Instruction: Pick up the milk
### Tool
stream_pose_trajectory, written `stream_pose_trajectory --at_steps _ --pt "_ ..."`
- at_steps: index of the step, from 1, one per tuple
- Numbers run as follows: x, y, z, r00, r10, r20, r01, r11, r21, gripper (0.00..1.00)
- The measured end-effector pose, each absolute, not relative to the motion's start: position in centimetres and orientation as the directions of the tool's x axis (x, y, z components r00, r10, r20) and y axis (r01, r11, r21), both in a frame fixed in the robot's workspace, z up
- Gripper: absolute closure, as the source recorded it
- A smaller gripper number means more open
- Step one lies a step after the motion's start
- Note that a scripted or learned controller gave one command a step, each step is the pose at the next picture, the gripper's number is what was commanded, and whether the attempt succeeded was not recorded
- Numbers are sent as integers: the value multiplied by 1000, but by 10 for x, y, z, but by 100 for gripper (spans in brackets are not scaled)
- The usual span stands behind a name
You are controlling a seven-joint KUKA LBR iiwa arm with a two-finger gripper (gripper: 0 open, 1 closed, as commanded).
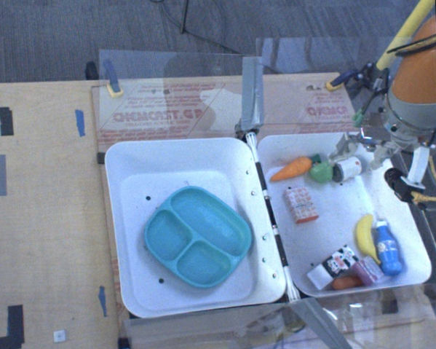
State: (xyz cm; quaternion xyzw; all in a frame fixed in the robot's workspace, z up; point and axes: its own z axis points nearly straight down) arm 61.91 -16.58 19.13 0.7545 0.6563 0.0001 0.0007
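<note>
Milk carton (335, 266), the cow-spotted one, sits at the near edge of the right bin (405, 273), touching a purple packet (368, 270) and something red (347, 281). Banana (364, 236) and blue bottle (386, 246) are just beside it. End effector (355, 150) is up by the far corner, near the carrot (292, 168) and a green thing (321, 173). Can't tell if it's open or closed. Left bin (124, 182) has a teal divided plate (198, 236).

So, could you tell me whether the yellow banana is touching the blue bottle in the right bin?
Touching. The camera view shows the yellow banana lying directly against the blue bottle's left side, with no white bin floor between them.
</note>
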Motion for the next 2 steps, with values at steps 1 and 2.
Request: stream_pose_trajectory --at_steps 1,2 --pt "532 -147 88 242 970 2 970 -242 6 0" --pt "497 -67 184 411 911 0 911 -411 0 0"
